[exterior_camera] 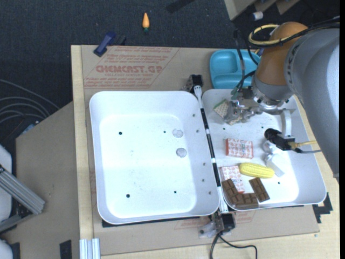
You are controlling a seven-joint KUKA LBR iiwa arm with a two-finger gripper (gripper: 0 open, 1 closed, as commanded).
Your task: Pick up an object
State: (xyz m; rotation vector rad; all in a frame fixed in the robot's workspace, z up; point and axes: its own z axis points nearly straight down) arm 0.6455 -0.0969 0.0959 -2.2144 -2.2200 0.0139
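Pale green packet [221, 109], the object closest to the gripper [235, 115], lies in the far left corner of the right bin [304, 193], just to the left of the gripper. In the camera view the gripper sits low over the far end of that bin. Its metal parts crowd together against the white floor, so one cannot tell whether it is released or clenched. The grey arm [321, 63] with its orange band [275, 58] comes in from the right above it.

Nearer the camera in the same bin lies a red-and-white packet [239, 148]. A second, smaller one [230, 172] lies beyond it, against the left wall. A yellow corn cob [256, 170] lies just to the right of that smaller packet, and a small pale grey piece [271, 159] rests near the cob's far right end. Two brown bars [241, 198] lie at the near edge, one tilted across the other.

The left bin [108, 117] holds two small grey discs [178, 134], one behind the other, right of its middle. A blue tray [225, 69] stands on the printed board [135, 69] beyond the right bin. On the dark floor past the board lie a blue item [104, 43] and a small orange one [145, 20].
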